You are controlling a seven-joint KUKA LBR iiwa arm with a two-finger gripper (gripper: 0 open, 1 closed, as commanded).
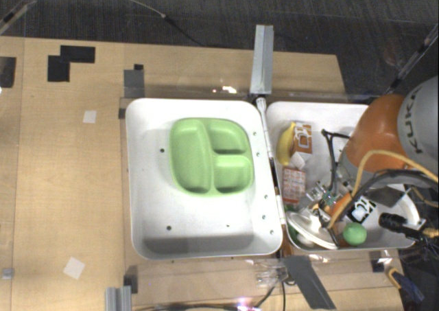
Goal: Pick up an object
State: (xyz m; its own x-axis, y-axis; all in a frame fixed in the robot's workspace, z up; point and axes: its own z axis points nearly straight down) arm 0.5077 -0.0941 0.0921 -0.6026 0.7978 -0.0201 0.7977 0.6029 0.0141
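My gripper (328, 204) hangs low in the right bin (315, 112), reaching in from the right under the orange band of the arm (376, 136). It is down among a pile of small things. A yellow banana-shaped item (286, 141) lies at the far left of that bin beside a brown-and-white packet (302, 139). A red-and-white printed card (293, 185) lies just left of the gripper. A green ball (354, 235) rests at the near side next to a shiny metal bowl (306, 231). Cables and the wrist hide what is directly under the gripper.
The left bin (147, 186) holds a light green divided plate (209, 155) near its middle. A grey metal post (261, 59) stands behind the wall between the two bins. Black glasses-like wire (334, 139) lies by the arm.
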